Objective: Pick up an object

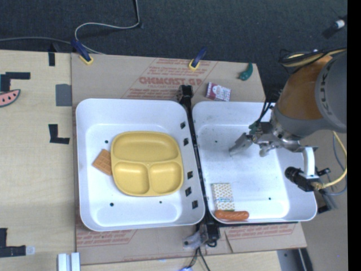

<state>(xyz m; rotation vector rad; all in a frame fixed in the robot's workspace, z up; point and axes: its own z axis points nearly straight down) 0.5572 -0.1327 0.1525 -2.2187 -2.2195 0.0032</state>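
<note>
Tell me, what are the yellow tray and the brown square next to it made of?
The yellow tray looks like moulded plastic: one smooth, even colour with rounded compartments and a soft sheen. The brown square, tucked partly under the tray's left edge, looks like a cracker or a piece of cork, flat and matte with a speckled surface. I can't tell which.

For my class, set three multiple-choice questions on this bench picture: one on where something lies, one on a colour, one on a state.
1. Where does the divided plate lie?
A. left bin
B. right bin
C. on the cardboard

2. What colour is that plate?
A. blue
B. yellow
C. red

3. How does the hot dog lie?
A. between the gripper's fingers
B. flat by the right bin's near wall
C. on the plate

Answers:
1 A: the plate sits in the left bin.
2 B: it is yellow all over.
3 B: it lies in the right bin beside a small packet, apart from the gripper.
</note>
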